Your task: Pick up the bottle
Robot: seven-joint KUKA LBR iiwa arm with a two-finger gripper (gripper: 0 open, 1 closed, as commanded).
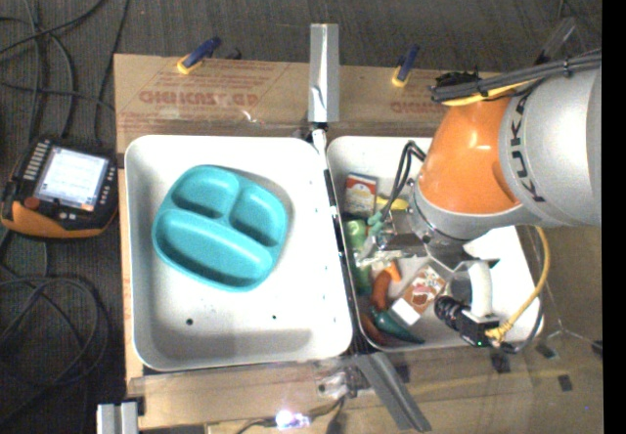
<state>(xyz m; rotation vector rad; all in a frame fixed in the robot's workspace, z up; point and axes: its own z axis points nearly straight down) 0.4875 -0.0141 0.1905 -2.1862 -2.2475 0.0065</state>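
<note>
over the right bin the arm hung low, gripper down in the clutter; can't tell its state. no bottle clearly made out, prob in the pile by the green item. step: reaching in, approx. next calls for a firm grasp, then lift.

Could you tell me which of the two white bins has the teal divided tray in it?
The left shallow white bin holds the teal divided plastic tray; the right shallow white bin instead holds small clutter under the arm.

Glossy teal plastic tray in a smooth white plastic bin.
</note>
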